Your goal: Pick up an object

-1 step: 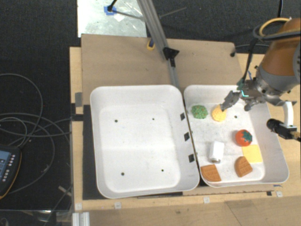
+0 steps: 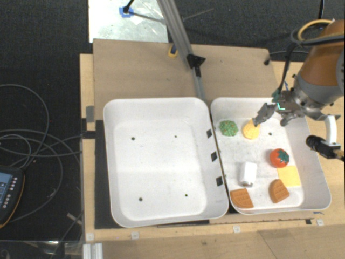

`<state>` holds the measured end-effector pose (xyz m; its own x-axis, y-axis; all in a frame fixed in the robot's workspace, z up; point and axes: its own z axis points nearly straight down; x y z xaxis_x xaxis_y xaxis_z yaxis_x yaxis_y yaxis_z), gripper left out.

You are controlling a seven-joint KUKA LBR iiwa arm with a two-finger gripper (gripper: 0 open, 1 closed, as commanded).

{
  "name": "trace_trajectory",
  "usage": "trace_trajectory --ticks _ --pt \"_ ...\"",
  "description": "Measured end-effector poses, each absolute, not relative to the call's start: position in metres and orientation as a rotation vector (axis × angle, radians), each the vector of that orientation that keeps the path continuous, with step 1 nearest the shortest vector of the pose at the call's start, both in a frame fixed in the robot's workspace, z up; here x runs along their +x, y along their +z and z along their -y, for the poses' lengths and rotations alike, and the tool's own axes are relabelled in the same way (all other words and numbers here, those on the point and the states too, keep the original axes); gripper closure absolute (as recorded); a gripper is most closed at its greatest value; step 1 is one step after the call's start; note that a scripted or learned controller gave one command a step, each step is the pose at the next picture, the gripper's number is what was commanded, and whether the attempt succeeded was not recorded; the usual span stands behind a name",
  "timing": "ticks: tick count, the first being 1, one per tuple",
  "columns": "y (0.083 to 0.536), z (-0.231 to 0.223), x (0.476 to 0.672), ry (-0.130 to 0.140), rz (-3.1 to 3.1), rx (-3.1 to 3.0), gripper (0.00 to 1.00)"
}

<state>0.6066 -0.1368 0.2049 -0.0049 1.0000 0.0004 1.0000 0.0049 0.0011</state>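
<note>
Arm: the arm (image 2: 318, 69) comes in from the upper right of the frame, orange band showing, wrist over the right bin's (image 2: 312, 198) top edge
Gripper: the gripper (image 2: 273, 115) hangs over the upper part of that bin, fingers spread wide, one dark finger (image 2: 262, 116) reaching down-left with its tip just at the yellow ball (image 2: 250, 131), nothing held between them
Green lump: the green lump (image 2: 228, 128) sits just left of the ball, near the divide
Red tomato: the red tomato (image 2: 279, 157) lies right of centre
Yellow block: the yellow block (image 2: 289, 175) sits just below the tomato
White cup: the white cup (image 2: 248, 172) lies mid-bin
Brown pieces: two brown pieces (image 2: 242, 198) (image 2: 278, 190) lie along the lower edge
Left bin: the left bin (image 2: 116, 144) fills the frame's middle
</note>
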Motion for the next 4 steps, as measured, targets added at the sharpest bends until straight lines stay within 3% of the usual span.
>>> trace_trajectory --ticks 3,4 --pt "0.09 0.147 0.609 -0.002 -2.224 2.22 0.0" --pt "0.102 0.147 0.611 0.004 -2.221 2.218 1.0"
